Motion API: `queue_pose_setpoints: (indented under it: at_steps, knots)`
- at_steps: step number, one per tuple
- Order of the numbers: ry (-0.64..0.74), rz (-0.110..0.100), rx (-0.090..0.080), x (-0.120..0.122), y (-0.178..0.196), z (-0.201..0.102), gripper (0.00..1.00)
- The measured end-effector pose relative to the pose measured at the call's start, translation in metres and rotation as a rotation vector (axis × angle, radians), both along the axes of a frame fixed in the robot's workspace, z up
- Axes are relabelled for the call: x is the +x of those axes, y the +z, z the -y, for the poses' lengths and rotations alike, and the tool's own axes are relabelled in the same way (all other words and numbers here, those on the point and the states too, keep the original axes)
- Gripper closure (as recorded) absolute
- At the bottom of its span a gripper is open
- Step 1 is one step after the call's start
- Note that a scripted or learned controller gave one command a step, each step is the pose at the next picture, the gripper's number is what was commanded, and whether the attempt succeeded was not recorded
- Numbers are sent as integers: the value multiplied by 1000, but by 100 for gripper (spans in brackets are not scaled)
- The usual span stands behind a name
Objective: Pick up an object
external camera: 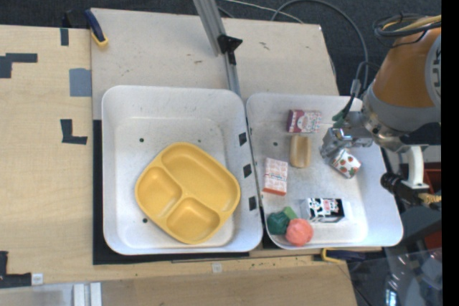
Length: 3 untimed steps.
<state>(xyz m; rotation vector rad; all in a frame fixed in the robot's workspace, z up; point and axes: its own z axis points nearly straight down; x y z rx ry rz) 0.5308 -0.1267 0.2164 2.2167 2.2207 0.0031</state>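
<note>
1. The gripper [337, 143] sits low at the right-centre of the frame, over the right bin [380, 226]. I cannot tell from this slanted view how it is set.
2. Just right of and below it lies a small white carton with red spots [347, 163], touching or nearly touching the metal. Nothing shows clearly as gripped, so I judge the pick not yet done; the lift is what remains.
3. Other candidates in that bin: a pink-and-white box [304, 121] above, a tan block [300, 151] to the left, a pink wafer pack [275, 176], a black-and-white carton [325, 209], and a red ball [300, 231] beside a green piece [278, 221] at the lower edge.
4. The left bin [129, 125] holds a yellow divided tray [188, 191].
5. Both bins rest on a pale bench [158, 46]; cables [315, 7] trail over dark carpet in the upper frame.
</note>
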Motion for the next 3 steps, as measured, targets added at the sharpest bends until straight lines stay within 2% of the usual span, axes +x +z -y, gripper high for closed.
queue_pose_setpoints:
  at_steps: [1,2,3]
  knots:
    - [0,-3,1,0,18,0,100]
    - [5,-5,3,15,26,-51,100]
    - [6,-6,3,34,18,-112,100]
